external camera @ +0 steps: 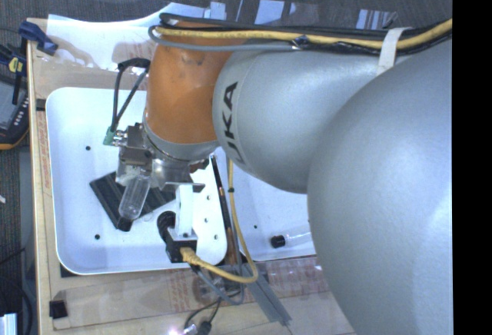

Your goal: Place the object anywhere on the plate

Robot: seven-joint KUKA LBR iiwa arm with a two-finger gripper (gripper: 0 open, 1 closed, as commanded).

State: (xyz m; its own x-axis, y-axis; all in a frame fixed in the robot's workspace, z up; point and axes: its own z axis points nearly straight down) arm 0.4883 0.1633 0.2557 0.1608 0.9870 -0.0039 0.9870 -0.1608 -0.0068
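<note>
A: Item one, lettering. What can be read?

B: On the grey arm (323, 141), black letters "KA" on the casing just right of the orange band (184, 95); the rest of the word is cut off by the curve of the housing. No other legible writing. A small green circuit board (114, 137) sits at the wrist's left side, too small to read.

A: Item two, arm pose.

B: Arm enters from the right and covers most of the right half of the view. The orange band lies over the upper middle of the left bin (69, 172), wrist pointing down and to the left. A yellow and black cable bundle (307, 38) runs along the top of the arm; another yellow cable (223, 273) loops below the wrist by the bin's lower rim.

A: Item three, end effector.

B: Gripper (132, 199) hangs low over the left bin, its clear fingertip (133, 197) lying over a dark flat object (108, 195). Whether it is released or clamped cannot be told from this angle.

A: Item four, task pieces.

B: The dark flat object rests on the bin floor, left of centre, partly under the gripper. Whether it is the plate or the thing to be placed cannot be told.
</note>
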